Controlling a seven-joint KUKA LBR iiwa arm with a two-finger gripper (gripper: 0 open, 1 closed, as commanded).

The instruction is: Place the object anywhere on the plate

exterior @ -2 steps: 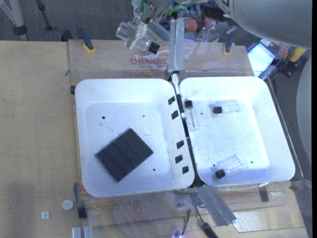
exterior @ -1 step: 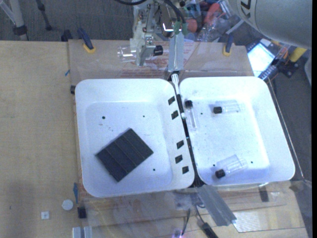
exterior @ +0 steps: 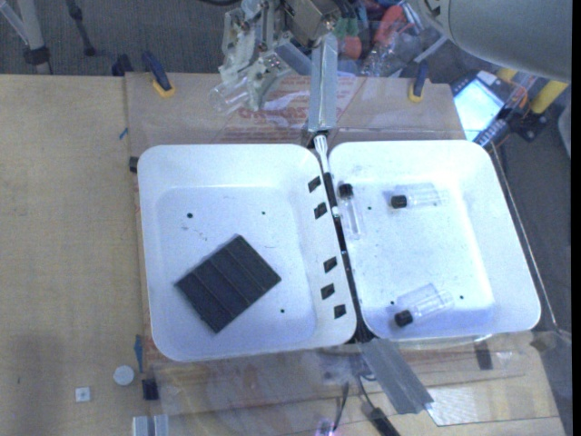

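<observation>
Translucent and cluttered, gripper hanging past the back edge of the left bin, above bare bench rather than over either bin. Cannot tell how wide it stands, nor make out anything held in it.

Nothing on the plate yet: dark, ribbed, lying flat and turned cornerwise in the front half of the left bin, toward its front-left corner.

Judged to be the object: one of three clear vials with black caps, all in the right bin, across the divider from the gripper.
- Nearest: vial one, hard against the divider near the back, long axis running along the divider, cap toward the back.
- Vial two, near the back edge, lying about parallel to that edge, cap toward the divider.
- Vial three, near the front edge, slightly slanted, cap toward the front-left.

Likely call: travel right and forward over the divider, then turn the wrist across the chosen vial's axis; wall contact a risk with vial one.

Arm sweeping in bulky and grey from the back-right corner, high above the right bin.
</observation>
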